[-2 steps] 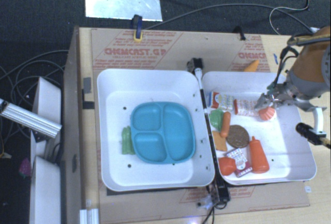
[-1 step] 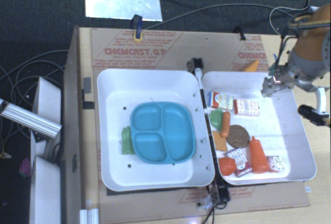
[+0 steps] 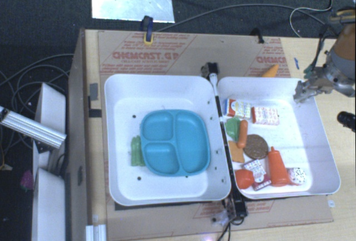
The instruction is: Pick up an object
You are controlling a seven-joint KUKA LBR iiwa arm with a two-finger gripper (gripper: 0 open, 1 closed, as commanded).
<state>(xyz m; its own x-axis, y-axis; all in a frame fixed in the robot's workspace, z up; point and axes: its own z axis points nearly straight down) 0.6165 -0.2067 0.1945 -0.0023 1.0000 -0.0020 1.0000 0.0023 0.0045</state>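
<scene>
Nearest, in the right white bin, sit a red-and-white dice block, an orange plastic bottle and a brown round patty — crowded together. The left bin holds a blue divided plastic tray. Farther right, the grey gripper hovers over the bin's far corner — whether it is parted or closed cannot be told.

Glossy plastic bins — matt cardboard sheet beneath

Grey arm, orange band, grey metal end effector.
</scene>
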